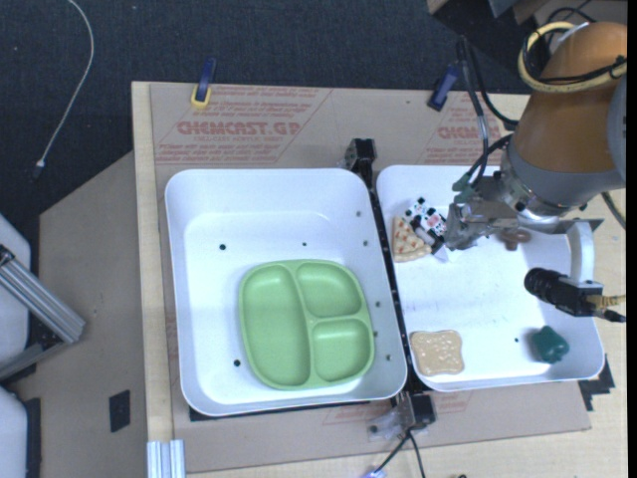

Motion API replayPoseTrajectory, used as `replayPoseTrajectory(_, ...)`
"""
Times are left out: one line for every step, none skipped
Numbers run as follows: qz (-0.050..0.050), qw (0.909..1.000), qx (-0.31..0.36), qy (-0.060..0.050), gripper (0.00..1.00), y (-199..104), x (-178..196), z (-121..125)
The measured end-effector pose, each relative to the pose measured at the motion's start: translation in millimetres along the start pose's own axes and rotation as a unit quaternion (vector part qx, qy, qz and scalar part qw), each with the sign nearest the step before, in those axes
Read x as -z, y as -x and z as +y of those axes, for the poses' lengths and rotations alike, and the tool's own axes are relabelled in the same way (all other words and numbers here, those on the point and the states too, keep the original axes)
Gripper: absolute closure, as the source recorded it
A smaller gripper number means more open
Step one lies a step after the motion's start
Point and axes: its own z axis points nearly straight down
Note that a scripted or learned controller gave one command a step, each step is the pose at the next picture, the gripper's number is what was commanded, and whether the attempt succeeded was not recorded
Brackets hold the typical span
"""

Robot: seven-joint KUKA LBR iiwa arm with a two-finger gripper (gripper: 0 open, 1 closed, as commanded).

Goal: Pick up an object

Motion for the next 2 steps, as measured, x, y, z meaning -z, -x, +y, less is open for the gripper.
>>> replayPoseTrajectory(-0.001, 1.0, -0.003, 0.003, 1.0, -53, 0, 16)
replayPoseTrajectory(-0.001, 1.0, -0.001, 0.003, 1.0, -106, 0, 24)
